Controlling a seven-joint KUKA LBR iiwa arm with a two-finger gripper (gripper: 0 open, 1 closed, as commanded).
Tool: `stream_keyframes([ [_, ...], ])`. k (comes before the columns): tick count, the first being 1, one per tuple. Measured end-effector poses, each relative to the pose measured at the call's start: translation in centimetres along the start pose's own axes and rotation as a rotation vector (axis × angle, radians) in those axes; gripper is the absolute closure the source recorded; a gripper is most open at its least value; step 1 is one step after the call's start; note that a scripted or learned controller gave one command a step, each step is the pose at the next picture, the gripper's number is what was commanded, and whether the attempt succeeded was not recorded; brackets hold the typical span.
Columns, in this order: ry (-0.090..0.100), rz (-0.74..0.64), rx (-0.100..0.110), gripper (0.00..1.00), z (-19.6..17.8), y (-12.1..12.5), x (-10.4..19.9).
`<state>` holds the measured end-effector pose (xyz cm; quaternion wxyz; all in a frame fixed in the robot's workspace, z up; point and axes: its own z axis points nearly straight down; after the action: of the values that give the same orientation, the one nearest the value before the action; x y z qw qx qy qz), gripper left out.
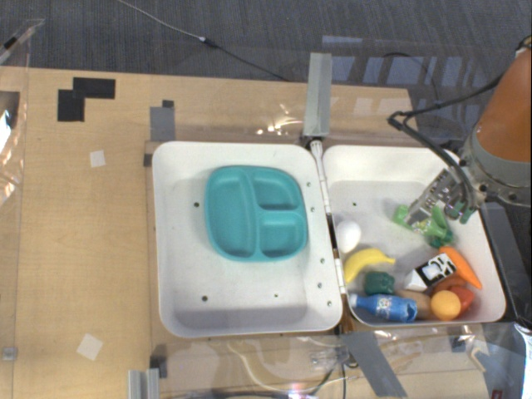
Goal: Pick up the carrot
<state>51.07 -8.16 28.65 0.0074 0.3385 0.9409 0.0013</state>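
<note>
The end effector [446, 199] hangs over a green toy [422, 219] in the right bin [374, 166] (its grip unreadable from here), while the carrot [462, 266] lies just below it.

1. Light is even and fairly bright, coming from overhead; both white bins [241, 322] read clean without blowing out.
2. Shadows are soft and short; a faint grey one lies under the teal tray [253, 212], darker ones under the arm [507, 131].
3. Glare flashes on the clear panels at the bench [83, 248] edges, near the metal post [316, 98] and along the bottom.
4. Focus is moderate; small items in the right bin look soft and grainy.
</note>
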Motion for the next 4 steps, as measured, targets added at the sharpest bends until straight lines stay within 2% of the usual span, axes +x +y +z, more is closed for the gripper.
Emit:
stream_keyframes([
  [1, 0.004, -0.004, 0.002, 0.00, 0.2, 0.1, 0.1],
  [2, 0.013, -0.072, 0.004, 0.00, 7.2, 4.2, 4.1],
  [3, 0.008, -0.068, 0.002, 0.00, 7.0, 4.0, 3.9],
  [4, 0.009, 0.207, 0.006, 0.00, 10.2, 5.0, 3.9],
])
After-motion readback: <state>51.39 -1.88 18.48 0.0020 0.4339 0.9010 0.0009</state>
